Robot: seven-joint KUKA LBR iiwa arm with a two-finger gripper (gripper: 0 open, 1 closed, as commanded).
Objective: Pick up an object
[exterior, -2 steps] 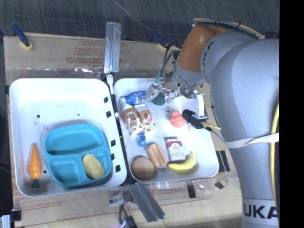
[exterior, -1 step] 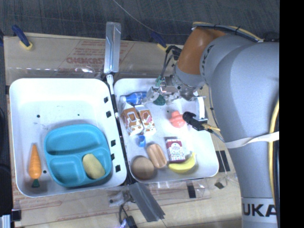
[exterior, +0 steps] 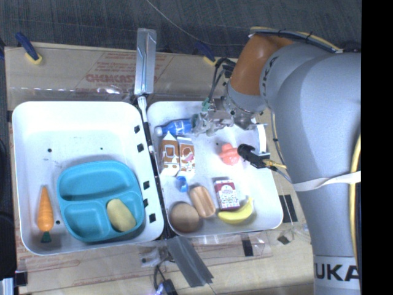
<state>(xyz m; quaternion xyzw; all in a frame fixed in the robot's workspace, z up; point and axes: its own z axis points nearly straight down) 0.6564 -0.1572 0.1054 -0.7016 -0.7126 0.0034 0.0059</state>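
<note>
Gripper (exterior: 209, 120) low at the far end of the right bin (exterior: 268, 195), beside a blue bottle (exterior: 175, 128).

Whether it is spread or pressed together cannot be told. The bottle lies just left of the tool, nothing visibly pinched. Below sit two snack packets (exterior: 177, 154), a pink toy (exterior: 229, 155), hot dog (exterior: 201, 200), red box (exterior: 226, 193) and banana (exterior: 237, 213). Farther left, a blue tray (exterior: 92, 195) holds a potato (exterior: 121, 214), beside a carrot (exterior: 45, 209).

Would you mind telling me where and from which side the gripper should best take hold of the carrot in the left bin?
Probably across the middle of the carrot, coming straight down from above. It lies flat and lengthwise along the near-left wall of the left bin, green top toward the camera, with the blue tray on its other side. Closing across its narrow width looks workable, though the gaps beside it seem tight.
</note>
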